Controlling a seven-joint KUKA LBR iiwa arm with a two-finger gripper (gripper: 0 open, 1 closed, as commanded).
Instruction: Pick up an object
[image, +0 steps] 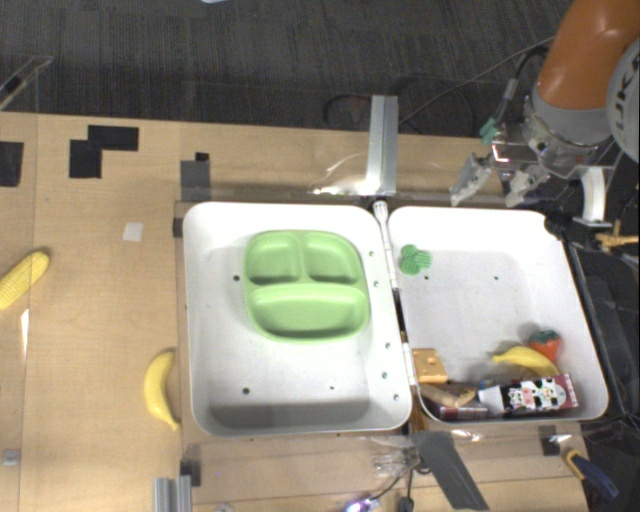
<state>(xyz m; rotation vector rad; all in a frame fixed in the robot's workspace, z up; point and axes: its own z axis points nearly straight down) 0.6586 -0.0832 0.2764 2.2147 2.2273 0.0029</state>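
Observation:
My gripper (497, 187) hangs at the upper right, above the far rim of the right bin (480, 300); its fingers are spread apart with nothing between them. In that bin a small green leafy toy (414, 260) lies near the left wall. Along the front edge lie a yellow banana (524, 358), an orange-red fruit (545, 342), a black-and-white carton (530, 397), a tan block (429, 367) and a dark brown item (458, 402). All of them sit well below and apart from the gripper.
The left bin (215, 380) holds a green divided plate (303, 281). On the bench left of the bins lie a banana (160, 388) and a corn cob (22, 280). A metal post (383, 145) stands behind the bins' divider.

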